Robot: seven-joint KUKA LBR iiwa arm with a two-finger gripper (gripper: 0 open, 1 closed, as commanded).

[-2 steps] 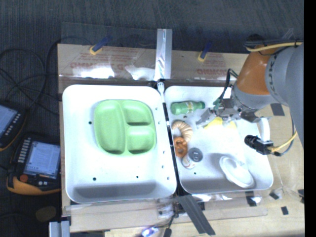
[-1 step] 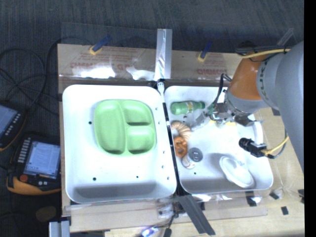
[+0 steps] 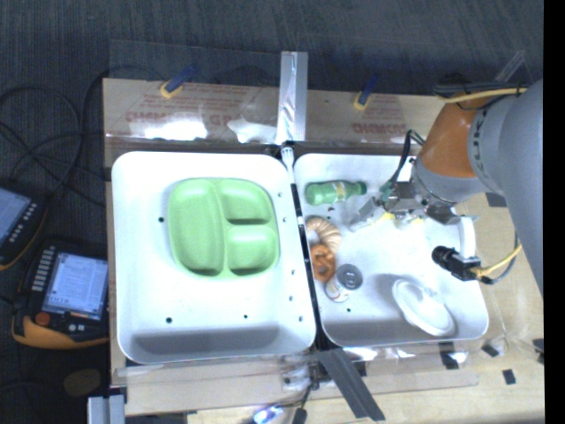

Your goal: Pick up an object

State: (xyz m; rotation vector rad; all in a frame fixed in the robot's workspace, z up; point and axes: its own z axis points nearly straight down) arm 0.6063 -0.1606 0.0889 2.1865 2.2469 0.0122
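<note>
camera view | arm [image 3: 494,148] reaching from right | gripper [image 3: 399,203] low over right bin [image 3: 477,321]

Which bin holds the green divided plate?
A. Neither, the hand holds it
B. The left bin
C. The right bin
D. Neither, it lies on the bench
B: the green divided plate lies flat in the left bin, while the right bin holds the green bottle and other small things.
</note>
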